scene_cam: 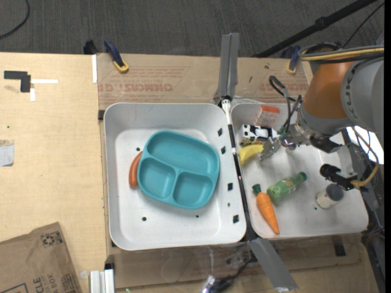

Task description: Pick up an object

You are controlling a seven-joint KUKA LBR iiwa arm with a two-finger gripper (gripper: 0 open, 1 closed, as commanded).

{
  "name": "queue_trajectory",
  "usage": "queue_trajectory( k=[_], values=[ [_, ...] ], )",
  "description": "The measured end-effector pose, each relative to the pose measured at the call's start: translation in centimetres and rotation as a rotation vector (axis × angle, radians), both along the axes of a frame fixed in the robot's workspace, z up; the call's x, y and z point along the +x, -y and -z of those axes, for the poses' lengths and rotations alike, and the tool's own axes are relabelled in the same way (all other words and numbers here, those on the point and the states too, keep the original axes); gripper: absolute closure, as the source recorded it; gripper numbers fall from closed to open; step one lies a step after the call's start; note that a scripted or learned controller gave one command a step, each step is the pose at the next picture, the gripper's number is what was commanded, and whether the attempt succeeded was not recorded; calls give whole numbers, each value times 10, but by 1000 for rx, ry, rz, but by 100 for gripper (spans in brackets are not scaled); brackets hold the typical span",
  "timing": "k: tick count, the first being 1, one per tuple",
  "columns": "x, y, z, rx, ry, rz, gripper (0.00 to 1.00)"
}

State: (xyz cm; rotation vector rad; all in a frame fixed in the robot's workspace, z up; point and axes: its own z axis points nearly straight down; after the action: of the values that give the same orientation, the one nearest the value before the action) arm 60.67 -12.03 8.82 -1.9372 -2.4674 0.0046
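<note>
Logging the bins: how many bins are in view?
2. Left bin holds a teal plate; right bin holds a carrot and bottle.

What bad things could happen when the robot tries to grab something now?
The gripper is low in the right bin, right by the banana and a small black and white toy. They lie close together against the bin's wall, so it might pinch both, or slip off and come up with nothing. It might also bump the divider between the bins. The green bottle could roll if nudged.
</note>
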Motion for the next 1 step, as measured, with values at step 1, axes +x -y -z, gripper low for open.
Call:
queue_trajectory(
  k=[1],
  values=[
    [51, -12, 1, -1, -3, 19, 0]
  ],
)
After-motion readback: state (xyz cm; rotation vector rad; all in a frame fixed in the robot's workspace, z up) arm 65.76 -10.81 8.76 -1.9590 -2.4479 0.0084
